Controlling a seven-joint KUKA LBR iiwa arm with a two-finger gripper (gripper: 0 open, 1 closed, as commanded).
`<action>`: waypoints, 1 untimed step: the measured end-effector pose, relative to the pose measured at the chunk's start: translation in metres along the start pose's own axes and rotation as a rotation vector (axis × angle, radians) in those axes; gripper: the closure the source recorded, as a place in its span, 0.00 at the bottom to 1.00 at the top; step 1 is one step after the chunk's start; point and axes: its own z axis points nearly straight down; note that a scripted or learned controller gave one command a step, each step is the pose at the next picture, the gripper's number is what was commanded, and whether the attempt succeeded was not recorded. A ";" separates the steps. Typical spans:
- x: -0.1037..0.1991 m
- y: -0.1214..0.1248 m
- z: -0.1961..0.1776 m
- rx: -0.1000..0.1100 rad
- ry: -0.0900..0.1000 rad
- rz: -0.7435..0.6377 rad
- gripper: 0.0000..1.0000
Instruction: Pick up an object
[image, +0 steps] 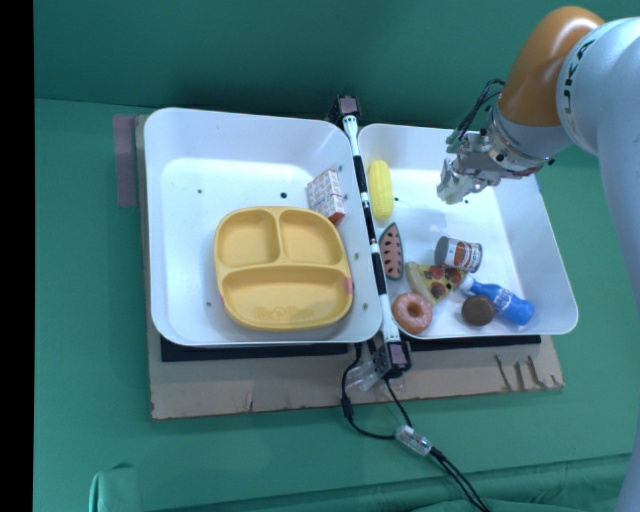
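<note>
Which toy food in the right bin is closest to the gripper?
The corn cob, yellow, lying along the right bin's left wall. It sits level with the gripper, while the can and the other foods cluster lower, toward the front edge.

Grey arm (608, 90), orange band, black cables, metallic end effector (455, 189)

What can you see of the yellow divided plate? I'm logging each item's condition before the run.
The yellow divided plate is a rounded-corner tray of what looks like smooth plastic, moulded into three compartments: two smaller ones along its far side and one long one along the near side. All three look bare. It lies flat, turned slightly askew, on the floor of the left bin, towards the near right corner. A small carton stands just beyond its far right corner; whether they touch is unclear.
</note>
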 end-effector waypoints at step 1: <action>0.000 0.000 0.000 0.001 0.000 0.000 0.00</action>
